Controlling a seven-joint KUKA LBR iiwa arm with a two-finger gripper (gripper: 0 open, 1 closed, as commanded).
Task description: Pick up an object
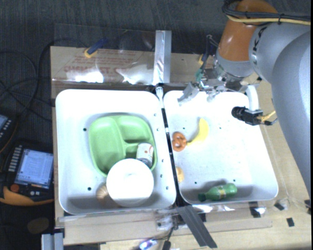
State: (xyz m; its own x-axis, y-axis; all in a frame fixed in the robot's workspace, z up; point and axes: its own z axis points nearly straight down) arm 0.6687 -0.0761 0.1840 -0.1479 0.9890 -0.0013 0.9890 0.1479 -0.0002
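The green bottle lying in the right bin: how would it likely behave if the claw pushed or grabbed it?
The green bottle lies on its side near the right bin's front wall, so a nudge would probably roll it. It looks like smooth plastic, likely light and a bit slippery. Its rounded body might squirt out of a two-finger pinch.

Both bins are plain white — the left bin [73, 108] and the right bin [261, 160] alike. In the left one lies a light green divided tray [115, 134], and on it a plain white bowl [129, 180] and a small white can [144, 151] with a dark rim. A tan shell-like thing [102, 192] sits at the bowl's edge. The right bin holds a yellow banana [201, 131], an orange-brown pretzel [179, 140], and a green bottle [218, 192] with a yellowish label. The arm [281, 40] is grey — its band [239, 35] orange.
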